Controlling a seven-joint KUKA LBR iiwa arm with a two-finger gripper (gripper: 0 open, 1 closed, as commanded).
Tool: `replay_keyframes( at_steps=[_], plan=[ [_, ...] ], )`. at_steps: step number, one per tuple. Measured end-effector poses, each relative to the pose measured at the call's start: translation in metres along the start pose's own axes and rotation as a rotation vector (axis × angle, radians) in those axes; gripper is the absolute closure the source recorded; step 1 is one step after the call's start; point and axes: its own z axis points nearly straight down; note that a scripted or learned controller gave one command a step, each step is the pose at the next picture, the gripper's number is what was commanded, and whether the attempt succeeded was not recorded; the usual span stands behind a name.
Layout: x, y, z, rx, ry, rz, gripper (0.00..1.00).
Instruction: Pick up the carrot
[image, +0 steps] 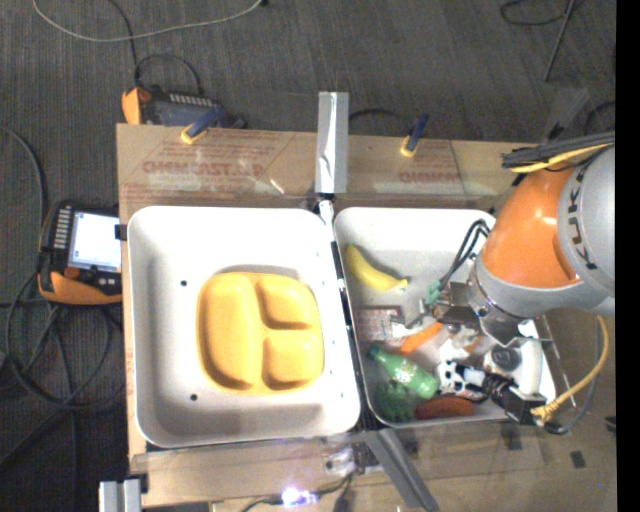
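The carrot (420, 338), a short orange piece, lies tilted in the middle of the right bin (420, 232), between a yellow banana (368, 270) and a green bottle (404, 376). My gripper (447, 318) hangs low over the bin, right at the carrot's upper right end. The wrist body hides how the gripper meets the carrot. The grey arm with its orange band (530, 245) covers the right side of this bin.
A black-and-white toy (456, 376) and a red object (444, 408) lie near the right bin's front wall. A piece of printed packaging (380, 322) lies under the carrot's left end. The left bin (160, 250) holds a yellow compartment tray (262, 330).
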Motion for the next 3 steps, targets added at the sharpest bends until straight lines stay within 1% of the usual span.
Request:
replay_keyframes(
  at_steps=[1, 2, 3],
  plan=[
    [0.006, 0.023, 0.000, 0.002, -0.001, 0.276, 0.00],
    [-0.031, 0.004, 0.090, -0.005, -0.001, 0.368, 0.00],
    [-0.031, 0.004, 0.082, -0.001, -0.003, 0.368, 1.00]
  ],
)
